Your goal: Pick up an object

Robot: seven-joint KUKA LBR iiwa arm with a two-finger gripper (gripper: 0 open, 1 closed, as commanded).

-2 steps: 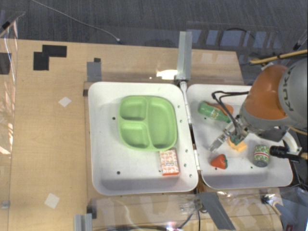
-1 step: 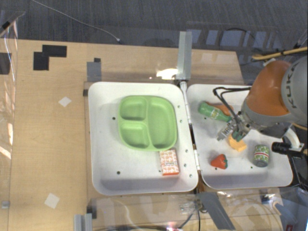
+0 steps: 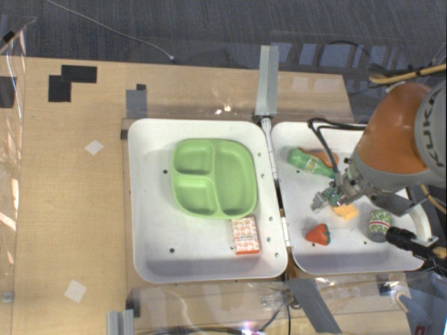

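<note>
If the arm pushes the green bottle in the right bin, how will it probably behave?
The green bottle lies on its side on the smooth right bin floor, so it probably rolls or slides. It looks like a small plastic toy, likely light and stiff.

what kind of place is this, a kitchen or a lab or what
Most likely a robotics lab bench for grasping trials, not a kitchen: a robot arm reaches over two white bins holding toy-like food and a green divided plate, with cables and tape markers around.
</note>
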